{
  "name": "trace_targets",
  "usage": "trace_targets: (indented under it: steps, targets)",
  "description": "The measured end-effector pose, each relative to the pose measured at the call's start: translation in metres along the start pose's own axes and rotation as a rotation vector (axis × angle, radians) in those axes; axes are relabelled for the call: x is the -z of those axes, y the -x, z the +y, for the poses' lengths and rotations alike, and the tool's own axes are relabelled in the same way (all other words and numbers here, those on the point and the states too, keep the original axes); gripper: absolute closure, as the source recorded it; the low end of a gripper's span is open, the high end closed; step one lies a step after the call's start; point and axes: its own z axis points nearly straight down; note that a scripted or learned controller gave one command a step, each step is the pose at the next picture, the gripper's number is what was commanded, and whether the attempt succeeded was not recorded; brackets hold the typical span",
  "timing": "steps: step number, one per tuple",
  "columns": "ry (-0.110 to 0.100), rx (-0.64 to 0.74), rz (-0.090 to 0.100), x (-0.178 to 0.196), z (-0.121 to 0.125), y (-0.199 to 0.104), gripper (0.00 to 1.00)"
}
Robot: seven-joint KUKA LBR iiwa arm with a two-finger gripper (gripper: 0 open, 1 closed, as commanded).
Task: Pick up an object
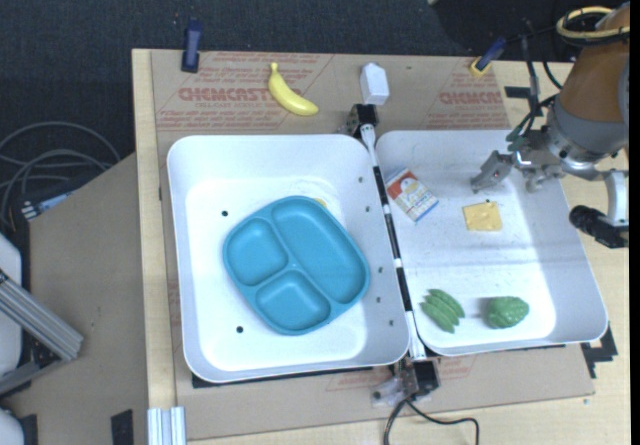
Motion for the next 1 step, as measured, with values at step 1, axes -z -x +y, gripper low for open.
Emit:
trace_targets:
  steps: [1]
  targets:
    - [-0.005, -0.001, 0.002, -0.0249, -0.0223, -0.016, 0.0]
